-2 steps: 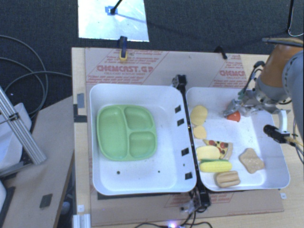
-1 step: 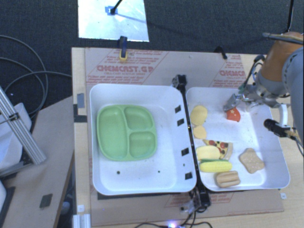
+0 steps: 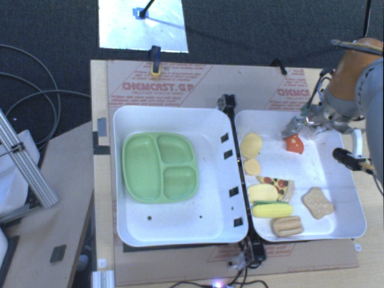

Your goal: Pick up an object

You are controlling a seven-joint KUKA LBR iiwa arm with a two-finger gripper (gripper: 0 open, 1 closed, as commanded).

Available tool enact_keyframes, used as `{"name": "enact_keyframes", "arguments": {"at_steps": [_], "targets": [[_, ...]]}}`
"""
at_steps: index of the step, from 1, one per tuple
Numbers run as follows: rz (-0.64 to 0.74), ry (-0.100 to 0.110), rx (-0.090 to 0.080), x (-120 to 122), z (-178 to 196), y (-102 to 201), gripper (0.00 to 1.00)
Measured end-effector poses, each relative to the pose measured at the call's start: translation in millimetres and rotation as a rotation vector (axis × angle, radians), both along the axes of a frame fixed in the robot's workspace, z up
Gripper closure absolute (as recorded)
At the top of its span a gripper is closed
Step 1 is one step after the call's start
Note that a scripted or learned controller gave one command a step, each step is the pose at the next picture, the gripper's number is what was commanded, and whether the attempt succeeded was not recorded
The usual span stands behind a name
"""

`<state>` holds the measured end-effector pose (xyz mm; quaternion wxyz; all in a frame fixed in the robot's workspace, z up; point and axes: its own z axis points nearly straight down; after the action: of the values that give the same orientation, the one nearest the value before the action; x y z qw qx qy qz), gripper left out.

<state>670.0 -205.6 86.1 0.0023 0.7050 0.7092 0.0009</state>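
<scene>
Where the right bin (image 3: 351,224) lies, red toy (image 3: 294,144) just below fingers (image 3: 295,128), grip state unclear

Most of the open floor in the right bin (image 3: 351,224) is along its right side and the strip between the red piece (image 3: 294,144) and the bread slice (image 3: 317,202). The lower left corner is packed: two pale chips (image 3: 251,144), a pizza slice (image 3: 279,186), a yellow piece (image 3: 262,192), the corn cob (image 3: 272,209) and a bun (image 3: 286,225) sit touching or just beside each other, tight against the divider (image 3: 236,167). The arm (image 3: 354,83) hangs over the upper right corner. In the left bin (image 3: 138,233), the green divided plate (image 3: 160,167) takes the left middle, with bare floor below and to its right.
</scene>
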Motion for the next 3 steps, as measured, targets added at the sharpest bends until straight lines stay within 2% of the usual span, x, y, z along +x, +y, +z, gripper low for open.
{"name": "enact_keyframes", "arguments": {"at_steps": [3], "targets": [[0.001, 0.001, 0.000, -0.3, -0.4, 0.1, 0.00]]}}
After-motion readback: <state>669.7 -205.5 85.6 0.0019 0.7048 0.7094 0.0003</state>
